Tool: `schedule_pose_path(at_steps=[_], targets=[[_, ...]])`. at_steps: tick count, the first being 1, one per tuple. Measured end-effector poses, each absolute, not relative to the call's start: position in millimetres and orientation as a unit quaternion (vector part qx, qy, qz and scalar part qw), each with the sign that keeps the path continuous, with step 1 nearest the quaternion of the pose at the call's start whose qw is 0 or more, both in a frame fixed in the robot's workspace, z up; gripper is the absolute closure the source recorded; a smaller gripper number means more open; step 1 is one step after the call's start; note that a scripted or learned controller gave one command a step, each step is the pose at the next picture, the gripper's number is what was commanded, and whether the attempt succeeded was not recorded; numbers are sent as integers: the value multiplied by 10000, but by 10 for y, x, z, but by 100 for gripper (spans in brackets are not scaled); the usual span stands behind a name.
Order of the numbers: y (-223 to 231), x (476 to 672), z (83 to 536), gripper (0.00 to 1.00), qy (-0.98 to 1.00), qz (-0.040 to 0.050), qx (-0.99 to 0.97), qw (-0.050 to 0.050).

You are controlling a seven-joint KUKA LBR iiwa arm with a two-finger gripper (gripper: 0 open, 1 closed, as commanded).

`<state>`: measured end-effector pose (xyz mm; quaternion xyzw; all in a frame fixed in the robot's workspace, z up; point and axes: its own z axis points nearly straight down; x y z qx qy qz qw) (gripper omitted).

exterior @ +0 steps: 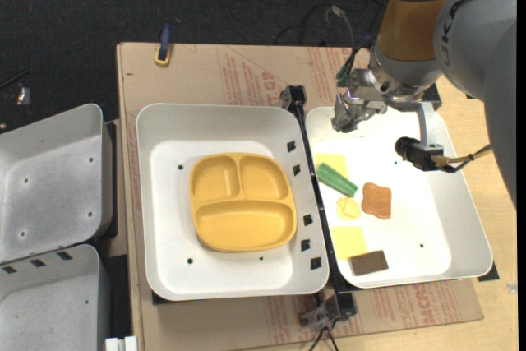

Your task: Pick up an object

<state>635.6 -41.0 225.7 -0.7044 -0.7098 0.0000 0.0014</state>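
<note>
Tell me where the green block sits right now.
In the camera view the green block lies in the right bin, near its left wall, partly on a yellow sheet, up-left of the orange piece.

Two white bins (156, 201). One yellow divided plate (243, 202), one green block (336, 178), one orange piece (377, 200), two yellow squares (347, 241), one small yellow piece (348, 209), one brown block (368, 262).

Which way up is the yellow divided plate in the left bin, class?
Right way up: the yellow divided plate lies flat in the left bin, its three compartments facing up, nothing in them.
</note>
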Motion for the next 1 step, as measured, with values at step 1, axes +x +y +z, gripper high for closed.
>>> schedule_pose_path(at_steps=[1], targets=[[218,6344,2329,100,-7103,-10,-7039,4]])
